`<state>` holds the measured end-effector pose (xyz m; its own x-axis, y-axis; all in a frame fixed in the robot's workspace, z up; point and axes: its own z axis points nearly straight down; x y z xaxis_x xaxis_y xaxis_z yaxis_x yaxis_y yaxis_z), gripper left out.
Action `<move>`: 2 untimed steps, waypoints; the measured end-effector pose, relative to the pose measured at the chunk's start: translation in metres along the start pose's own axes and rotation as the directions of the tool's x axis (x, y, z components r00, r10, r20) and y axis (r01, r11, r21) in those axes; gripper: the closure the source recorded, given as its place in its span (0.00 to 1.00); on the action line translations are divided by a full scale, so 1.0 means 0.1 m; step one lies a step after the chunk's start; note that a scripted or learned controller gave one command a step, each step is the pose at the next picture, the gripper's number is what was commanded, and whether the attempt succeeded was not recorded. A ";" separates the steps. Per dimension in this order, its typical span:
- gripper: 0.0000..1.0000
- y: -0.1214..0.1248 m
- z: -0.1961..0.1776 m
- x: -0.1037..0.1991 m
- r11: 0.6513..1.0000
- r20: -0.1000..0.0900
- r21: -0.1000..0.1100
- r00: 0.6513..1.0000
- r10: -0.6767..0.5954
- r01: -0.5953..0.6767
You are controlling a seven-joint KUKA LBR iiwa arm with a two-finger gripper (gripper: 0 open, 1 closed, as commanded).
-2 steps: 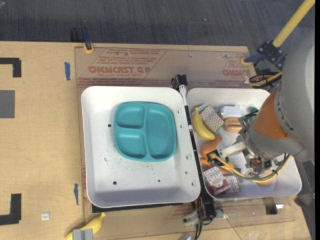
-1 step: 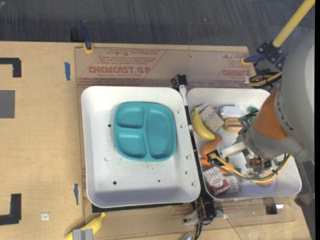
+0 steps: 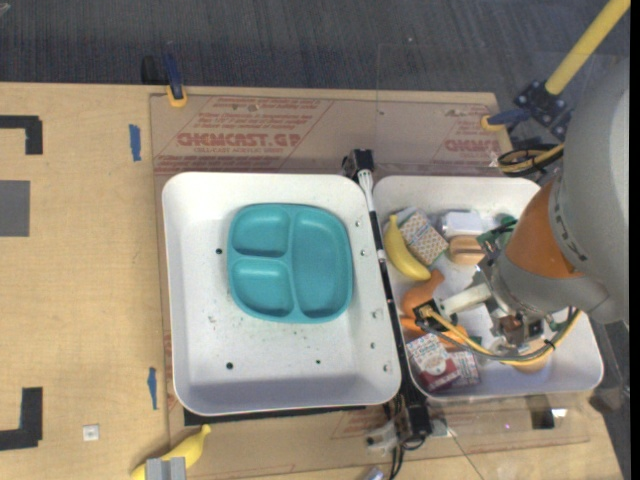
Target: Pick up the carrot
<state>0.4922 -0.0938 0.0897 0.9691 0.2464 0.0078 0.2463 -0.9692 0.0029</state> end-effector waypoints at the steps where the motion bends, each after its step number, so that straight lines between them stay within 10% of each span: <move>1: 0.00 0.00 0.00 0.00 1.000 0.000 0.000 1.000 0.000 0.000; 2: 0.00 0.00 0.00 0.00 1.000 0.000 0.000 1.000 0.000 0.000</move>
